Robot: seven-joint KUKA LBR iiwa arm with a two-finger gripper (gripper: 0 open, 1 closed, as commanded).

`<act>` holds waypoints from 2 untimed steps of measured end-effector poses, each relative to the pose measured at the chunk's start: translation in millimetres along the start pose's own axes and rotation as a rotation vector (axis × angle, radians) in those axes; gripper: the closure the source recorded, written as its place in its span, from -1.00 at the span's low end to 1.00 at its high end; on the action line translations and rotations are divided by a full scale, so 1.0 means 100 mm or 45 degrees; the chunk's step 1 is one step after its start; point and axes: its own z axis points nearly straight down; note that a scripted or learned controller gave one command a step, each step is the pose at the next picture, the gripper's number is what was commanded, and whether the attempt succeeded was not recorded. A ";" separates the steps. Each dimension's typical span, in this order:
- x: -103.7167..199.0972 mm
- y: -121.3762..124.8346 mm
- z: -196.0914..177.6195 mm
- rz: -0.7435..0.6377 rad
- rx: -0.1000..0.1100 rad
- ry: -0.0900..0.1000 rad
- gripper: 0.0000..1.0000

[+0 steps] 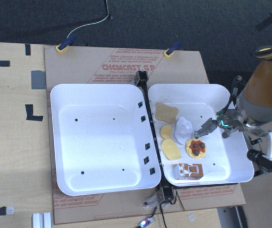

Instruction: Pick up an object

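Observation:
The right bin (221,95) holds several small objects: a tan bread-like slice (166,112), a crumpled clear-white piece (183,128), two yellow pieces (167,131) (171,149), a round piece with red topping (196,147) and a brown-and-white packet (189,171). My gripper (203,129) reaches in from the right, its tip just above the red-topped piece and right of the crumpled piece. Nothing shows between its fingers.
The left bin (98,137) sits beside the right one, a black clip strip (145,122) joining them. Both rest on a cardboard sheet (126,65) held by blue-yellow clamps. The arm's grey and orange body (262,89) hangs over the right bin's right edge.

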 end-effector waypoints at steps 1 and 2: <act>0.22 -0.27 1.25 0.001 0.003 0.000 -1.00; 0.58 0.21 1.19 -0.006 -0.006 -0.002 -1.00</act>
